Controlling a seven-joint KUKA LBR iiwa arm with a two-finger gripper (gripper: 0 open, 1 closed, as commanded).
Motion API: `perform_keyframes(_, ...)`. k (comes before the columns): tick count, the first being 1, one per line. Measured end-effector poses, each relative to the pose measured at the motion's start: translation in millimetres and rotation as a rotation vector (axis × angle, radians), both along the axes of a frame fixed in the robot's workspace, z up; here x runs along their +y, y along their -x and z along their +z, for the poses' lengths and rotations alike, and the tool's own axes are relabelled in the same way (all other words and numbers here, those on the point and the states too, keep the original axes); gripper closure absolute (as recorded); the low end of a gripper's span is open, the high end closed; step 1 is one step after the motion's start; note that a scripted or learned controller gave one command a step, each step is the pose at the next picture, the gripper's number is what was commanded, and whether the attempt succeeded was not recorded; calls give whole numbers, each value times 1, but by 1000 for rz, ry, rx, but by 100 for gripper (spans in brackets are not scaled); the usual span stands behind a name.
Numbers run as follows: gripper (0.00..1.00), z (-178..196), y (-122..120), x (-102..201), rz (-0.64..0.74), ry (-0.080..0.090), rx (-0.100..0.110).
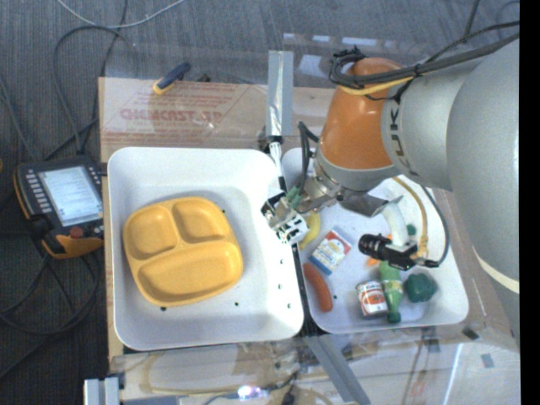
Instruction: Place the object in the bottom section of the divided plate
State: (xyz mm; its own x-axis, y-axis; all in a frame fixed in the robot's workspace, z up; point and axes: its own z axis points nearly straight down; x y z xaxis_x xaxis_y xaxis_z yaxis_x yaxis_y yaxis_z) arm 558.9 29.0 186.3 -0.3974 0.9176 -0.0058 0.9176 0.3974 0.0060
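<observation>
**While the plate waits, no object has been delivered**

Although the gripper (287, 218) is poised over the wall between the two bins, whether it is clenched or grasping anything cannot be told. The yellow divided plate (181, 247) is seen bare in the left bin (152, 163); placement is judged outstanding. Candidate objects, such as the sausage (318, 287), are left in the right bin (451, 306).

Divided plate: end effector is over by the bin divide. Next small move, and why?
Probably a short shift toward the right bin to line up over one item. The end effector hangs at the bins' shared wall with nothing visibly gripped, the yellow divided plate holds nothing, and the hot dog, small carton and can lie in that bin.
</observation>
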Motion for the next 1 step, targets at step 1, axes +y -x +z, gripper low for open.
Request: perform_keyframes(1,100,21,76,82,127,-2,14)
